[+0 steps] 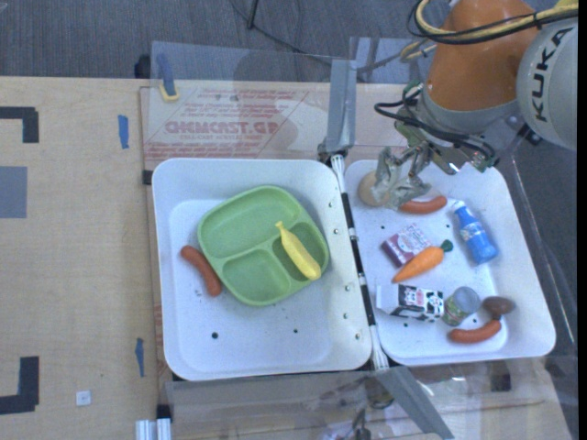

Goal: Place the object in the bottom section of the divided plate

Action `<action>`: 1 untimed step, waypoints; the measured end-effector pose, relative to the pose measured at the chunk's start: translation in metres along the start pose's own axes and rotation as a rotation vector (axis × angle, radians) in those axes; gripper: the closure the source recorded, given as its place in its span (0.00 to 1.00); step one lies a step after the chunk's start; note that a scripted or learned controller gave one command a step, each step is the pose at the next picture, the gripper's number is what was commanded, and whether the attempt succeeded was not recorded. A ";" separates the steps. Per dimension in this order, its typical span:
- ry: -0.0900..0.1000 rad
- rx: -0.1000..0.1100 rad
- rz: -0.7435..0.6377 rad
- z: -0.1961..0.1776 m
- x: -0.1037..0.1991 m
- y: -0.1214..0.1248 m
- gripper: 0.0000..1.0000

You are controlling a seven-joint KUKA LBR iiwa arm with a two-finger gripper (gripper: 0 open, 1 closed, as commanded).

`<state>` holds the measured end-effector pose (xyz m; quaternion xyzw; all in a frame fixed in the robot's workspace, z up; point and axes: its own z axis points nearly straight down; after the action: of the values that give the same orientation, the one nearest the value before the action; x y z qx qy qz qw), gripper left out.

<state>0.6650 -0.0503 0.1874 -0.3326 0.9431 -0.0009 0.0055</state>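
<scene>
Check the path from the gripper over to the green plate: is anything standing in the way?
The raised rims where the two bins meet lie between the gripper in the right bin and the green plate in the left bin. A banana already lies in the plate's right section; a sausage rests beside the plate's left edge.

Fixed overhead camera, angled down on both bins (179, 273).

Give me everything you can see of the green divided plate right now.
The green divided plate looks like matte plastic, rounded-square, with raised ridges marking one large upper section and two smaller ones. It lies flat, turned slightly, in the left bin. A yellow banana rests in its right-hand section, over the ridge. A red sausage lies beside its lower-left rim.
</scene>
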 end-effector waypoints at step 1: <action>0.000 0.002 0.035 0.089 0.028 -0.040 1.00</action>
<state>0.6693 -0.0993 0.0979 -0.3162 0.9487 -0.0016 0.0059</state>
